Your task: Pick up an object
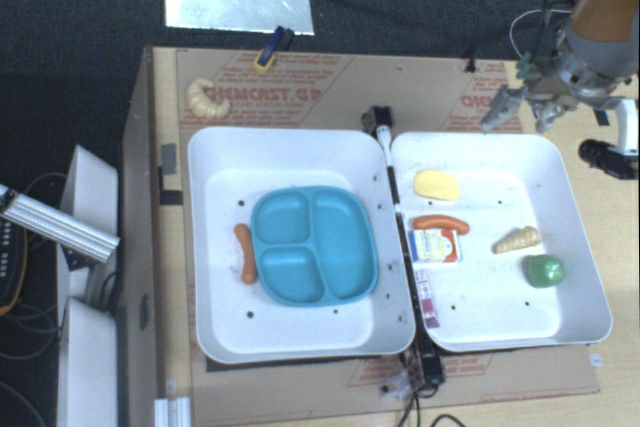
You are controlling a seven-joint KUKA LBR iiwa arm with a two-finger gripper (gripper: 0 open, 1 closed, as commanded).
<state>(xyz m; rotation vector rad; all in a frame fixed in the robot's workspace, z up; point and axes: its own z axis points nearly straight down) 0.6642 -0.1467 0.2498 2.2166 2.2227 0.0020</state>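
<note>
The right bin (575,215) holds a yellow lemon-like piece (437,185), an orange-red sausage (441,223), a small red and white packet (436,245), a beige cone-shaped shell (516,239) and a green round object (544,270). My gripper (522,113) hangs above the bin's far rim at the upper right, apart from all of these. Its two fingers (497,110) stand spread, with nothing between them.
The left bin (215,215) holds a blue divided plate (313,245) and an orange sausage (245,253) beside it. A beige ridged item (206,97) and a blue and yellow tool (271,48) lie on the cardboard behind the bins.
</note>
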